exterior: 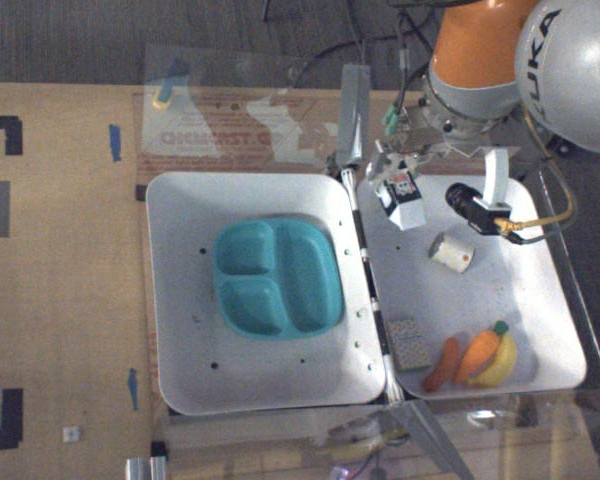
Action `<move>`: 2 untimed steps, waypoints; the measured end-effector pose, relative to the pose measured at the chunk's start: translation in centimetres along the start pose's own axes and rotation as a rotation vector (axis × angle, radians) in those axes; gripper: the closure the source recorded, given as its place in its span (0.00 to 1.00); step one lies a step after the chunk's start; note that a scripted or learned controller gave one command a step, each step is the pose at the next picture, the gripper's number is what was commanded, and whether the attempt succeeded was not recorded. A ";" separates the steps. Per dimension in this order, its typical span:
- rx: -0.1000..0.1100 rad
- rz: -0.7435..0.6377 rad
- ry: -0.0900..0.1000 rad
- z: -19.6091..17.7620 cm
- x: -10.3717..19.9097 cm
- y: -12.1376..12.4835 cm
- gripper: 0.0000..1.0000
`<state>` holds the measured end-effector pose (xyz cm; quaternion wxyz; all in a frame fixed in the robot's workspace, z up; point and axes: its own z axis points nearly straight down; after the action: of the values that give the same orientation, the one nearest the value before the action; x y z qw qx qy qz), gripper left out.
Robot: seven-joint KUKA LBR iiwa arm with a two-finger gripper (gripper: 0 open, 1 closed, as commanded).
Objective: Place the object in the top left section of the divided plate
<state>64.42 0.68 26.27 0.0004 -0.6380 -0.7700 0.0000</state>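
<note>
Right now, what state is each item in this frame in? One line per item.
Divided plate: teal, lying flat in the left bin, all sections bare.
White cylinder: on its side in the right bin.
Carrot: lying beside the banana, touching it.
Sausage: lying against the carrot.
Speckled pad: flat.
Gripper: above the right bin's far left corner.

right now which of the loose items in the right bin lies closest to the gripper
The small white cylinder, just below the gripper; the carrot, banana and sponge sit at the bin's bottom edge.
</note>
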 end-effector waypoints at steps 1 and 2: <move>-0.003 0.001 0.000 -1.0 0.0 0.1 1.00; 0.001 -0.152 0.000 3.7 8.0 -5.5 1.00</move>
<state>57.52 7.54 22.58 0.0008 -0.5776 -0.8163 0.0002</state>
